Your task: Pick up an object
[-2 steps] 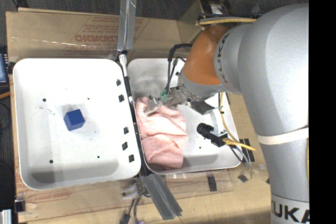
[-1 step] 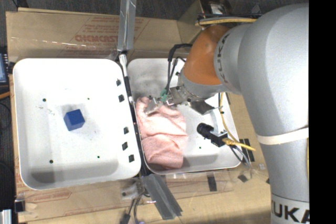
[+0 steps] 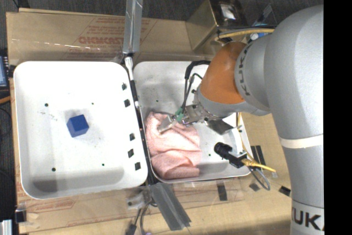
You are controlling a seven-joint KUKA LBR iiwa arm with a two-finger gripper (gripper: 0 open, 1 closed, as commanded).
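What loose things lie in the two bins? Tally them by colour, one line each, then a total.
Blue: 1, the cube in the left bin.
Pink: 1, the cloth in the right bin.
Total: 2

Single fixed camera
The left bin point(image 3: 33, 173) and right bin point(image 3: 159, 77) are viewed closely from above, at a slant.

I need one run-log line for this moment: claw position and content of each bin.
claw: at upper edge of pink cloth | right bin: pink cloth | left bin: blue cube | hold: not confirmed
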